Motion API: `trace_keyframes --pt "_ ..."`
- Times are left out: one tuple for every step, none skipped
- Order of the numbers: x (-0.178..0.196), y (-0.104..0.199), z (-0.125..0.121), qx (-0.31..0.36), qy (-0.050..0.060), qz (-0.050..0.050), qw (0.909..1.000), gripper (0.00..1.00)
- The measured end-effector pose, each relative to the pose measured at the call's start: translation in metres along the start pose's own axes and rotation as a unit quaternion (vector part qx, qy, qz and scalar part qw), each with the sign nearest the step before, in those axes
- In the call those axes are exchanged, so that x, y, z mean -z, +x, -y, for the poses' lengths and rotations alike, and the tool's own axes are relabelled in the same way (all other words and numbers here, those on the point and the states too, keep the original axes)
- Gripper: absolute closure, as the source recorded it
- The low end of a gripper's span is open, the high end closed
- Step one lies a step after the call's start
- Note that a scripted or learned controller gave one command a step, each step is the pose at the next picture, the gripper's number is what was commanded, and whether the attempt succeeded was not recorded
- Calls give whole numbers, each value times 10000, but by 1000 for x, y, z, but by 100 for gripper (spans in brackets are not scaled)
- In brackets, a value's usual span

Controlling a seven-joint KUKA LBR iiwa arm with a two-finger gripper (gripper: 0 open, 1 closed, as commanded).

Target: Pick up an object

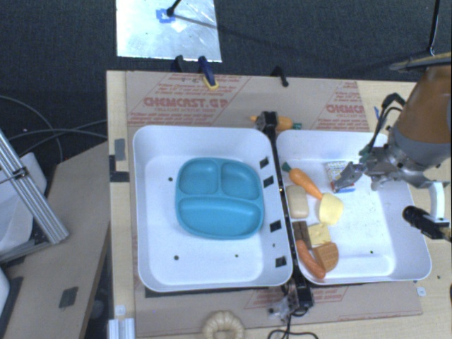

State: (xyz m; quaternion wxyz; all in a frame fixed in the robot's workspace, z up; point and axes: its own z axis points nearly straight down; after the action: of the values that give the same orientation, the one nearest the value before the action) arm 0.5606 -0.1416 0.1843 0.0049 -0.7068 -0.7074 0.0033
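You're looking at the arm (424, 129) coming in at approx 3 o'clock. Its upper segment is showing as a broad rounded orange-brown band, w/ a smooth grey collar sitting just below it. A thin dark cable is looping off the band's 9 o'clock side and running down toward the wrist. The wrist hardware is looking grey and metallic, w/ angular brackets and some darker fittings. The gripper (346, 181) is sticking out at the wrist's 9 o'clock end, grey w/ dark tips; finer details like screws or markings are blurring too much to tell.
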Motion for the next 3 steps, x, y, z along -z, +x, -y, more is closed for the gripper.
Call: trace_keyframes --pt "7 0 -3 13 -63 9 10000 0" --pt "-40 6 3 5 -47 9 10000 0" --pt "-85 9 -4 4 -46 7 10000 0"
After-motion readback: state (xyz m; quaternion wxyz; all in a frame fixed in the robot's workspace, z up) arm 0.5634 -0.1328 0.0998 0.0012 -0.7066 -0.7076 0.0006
